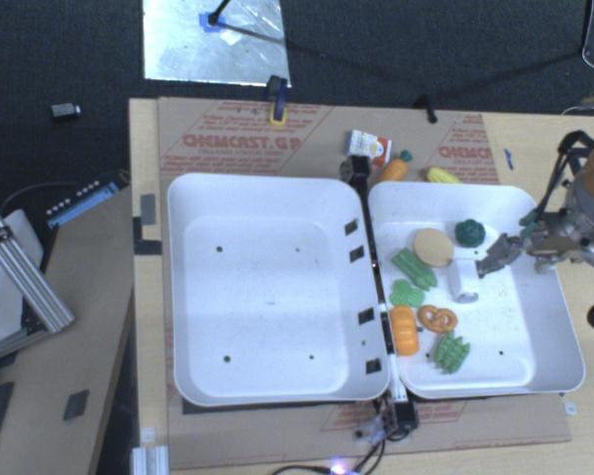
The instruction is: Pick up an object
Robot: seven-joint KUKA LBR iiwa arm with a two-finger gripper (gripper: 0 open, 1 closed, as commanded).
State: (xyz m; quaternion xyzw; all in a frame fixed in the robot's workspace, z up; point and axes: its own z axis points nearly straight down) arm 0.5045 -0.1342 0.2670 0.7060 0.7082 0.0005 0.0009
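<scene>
The right bin [544, 310] holds several toy foods: a tan round cookie [434, 246], a dark green broccoli [469, 232], a green pea pod [413, 267], a light green piece [407, 293], an orange piece [404, 331], a pretzel [438, 318] and a green bumpy piece [452, 352]. A small white cylinder [462, 283] lies near the bin's middle. My gripper [495, 256] reaches in from the right, hanging just right of and above the white cylinder and below the broccoli. I see nothing held in it.
The left bin [188, 265] sits beside the right one. Behind the bins on the cardboard lie a white packet [366, 144], a toy carrot [394, 169] and a yellow piece [442, 176]. A yellow and blue clamp [277, 102] stands at the back edge.
</scene>
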